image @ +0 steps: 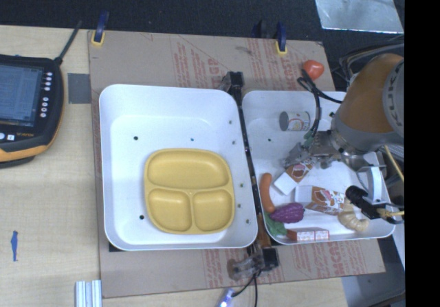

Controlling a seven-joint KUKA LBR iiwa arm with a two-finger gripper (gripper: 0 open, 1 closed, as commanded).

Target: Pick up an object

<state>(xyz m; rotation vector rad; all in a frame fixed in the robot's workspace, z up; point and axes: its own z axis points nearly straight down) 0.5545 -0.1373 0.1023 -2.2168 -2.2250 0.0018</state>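
My gripper (302, 156) is low over the middle of the right bin (265, 110), reaching in from the right. Just under its tip lies a small brown packet (298, 172), with a white block (283, 183) beside it. I cannot tell whether the gripper touches the packet. Around it lie an orange sausage-shaped piece (266, 191), a purple eggplant (287, 213), a printed snack packet (327, 198), a croissant (354, 219), a red box (307, 235) and a small can (293, 121) at the back.
The left bin (120, 110) holds a yellow divided plate (189, 189). A red object (313, 69) lies on the cardboard behind the right bin. A tablet-like pendant (24, 106) sits at the far left. A cable (316, 103) runs over the right bin's back.
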